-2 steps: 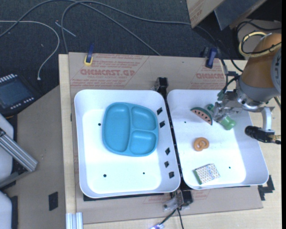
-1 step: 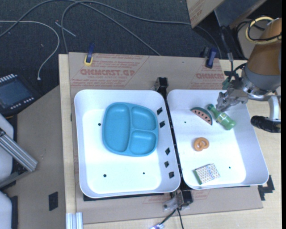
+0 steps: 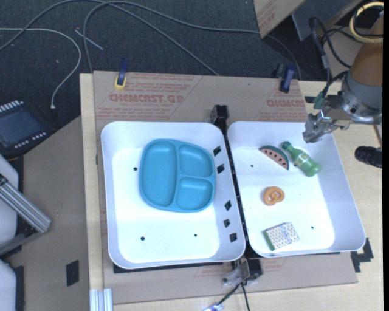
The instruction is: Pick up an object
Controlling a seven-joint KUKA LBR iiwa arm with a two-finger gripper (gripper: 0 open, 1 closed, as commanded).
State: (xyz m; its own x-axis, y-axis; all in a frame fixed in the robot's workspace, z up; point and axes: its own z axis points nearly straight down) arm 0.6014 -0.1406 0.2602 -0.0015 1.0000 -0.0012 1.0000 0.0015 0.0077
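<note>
The right bin point(image 3: 340, 200) holds a watermelon slice point(image 3: 273, 155), a green bottle point(image 3: 300, 159), an orange pretzel-like ring point(image 3: 273, 195) and a small patterned packet point(image 3: 281, 235). My gripper point(image 3: 316, 129) hangs over the bin's far right corner, just above and to the right of the green bottle. Nothing shows between its fingers. A blue divided plate point(image 3: 177, 175) lies in the left bin point(image 3: 121, 231).
A black divider with clips point(image 3: 226, 182) runs between the two bins. Blue clamps point(image 3: 122, 77) point(image 3: 287, 78) hold the cardboard sheet at the back. Cables cross the dark floor behind the bench, and a cardboard box point(image 3: 276, 13) stands at the top right.
</note>
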